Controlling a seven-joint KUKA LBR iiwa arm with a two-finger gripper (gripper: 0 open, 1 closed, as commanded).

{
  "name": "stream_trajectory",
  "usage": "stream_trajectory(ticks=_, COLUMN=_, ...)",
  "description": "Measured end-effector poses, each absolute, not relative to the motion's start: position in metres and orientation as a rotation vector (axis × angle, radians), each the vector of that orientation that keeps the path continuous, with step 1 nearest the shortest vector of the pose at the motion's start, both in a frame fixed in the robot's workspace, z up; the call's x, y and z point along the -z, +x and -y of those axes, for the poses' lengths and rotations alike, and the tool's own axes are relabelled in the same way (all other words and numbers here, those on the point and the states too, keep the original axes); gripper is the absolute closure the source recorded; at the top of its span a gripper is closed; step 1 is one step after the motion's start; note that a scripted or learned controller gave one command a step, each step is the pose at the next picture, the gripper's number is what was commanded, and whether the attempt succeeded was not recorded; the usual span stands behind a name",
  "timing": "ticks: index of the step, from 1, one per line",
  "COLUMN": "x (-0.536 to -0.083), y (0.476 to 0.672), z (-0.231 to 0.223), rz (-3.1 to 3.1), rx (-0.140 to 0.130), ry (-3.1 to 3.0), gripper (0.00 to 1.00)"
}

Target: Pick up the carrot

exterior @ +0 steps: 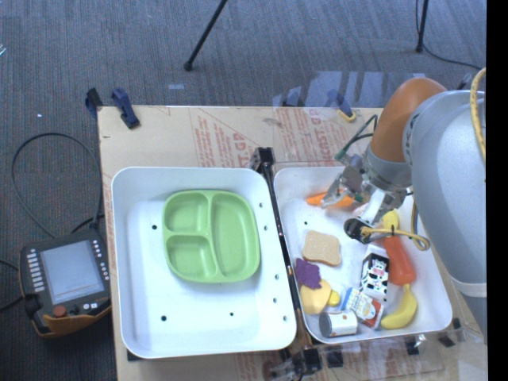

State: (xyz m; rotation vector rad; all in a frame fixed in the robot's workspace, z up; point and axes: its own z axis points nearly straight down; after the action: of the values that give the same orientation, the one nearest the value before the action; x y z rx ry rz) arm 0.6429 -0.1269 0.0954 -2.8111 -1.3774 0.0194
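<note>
You find the carrot (329, 200) in the right bin (440, 312), in its upper left part, near the top wall. Its long axis runs almost level across the frame, with the thin tip pointing left toward the divider between the two bins. The hand (347, 187) sits just over the carrot's right, thicker end, touching it or nearly so. I cannot tell if its fingers are apart or together, because the wrist hides them. So the carrot extends to the left from the hand. In my judgement, the grasp should close across the short width, not along the length. The bread (321, 248) lies below, well apart, so it should not disturb you.
</note>
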Motion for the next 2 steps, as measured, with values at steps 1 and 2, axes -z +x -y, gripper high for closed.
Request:
stream_trajectory(ticks=1, x=-0.0869, y=0.6383, z=0.1425, rz=1.045, rx=-0.009, ry=-2.95, gripper=0.0)
stream_trajectory(ticks=2, x=-0.0966, y=0.6386, z=0.141, rz=1.06, rx=-0.015, ry=-2.943, gripper=1.0)
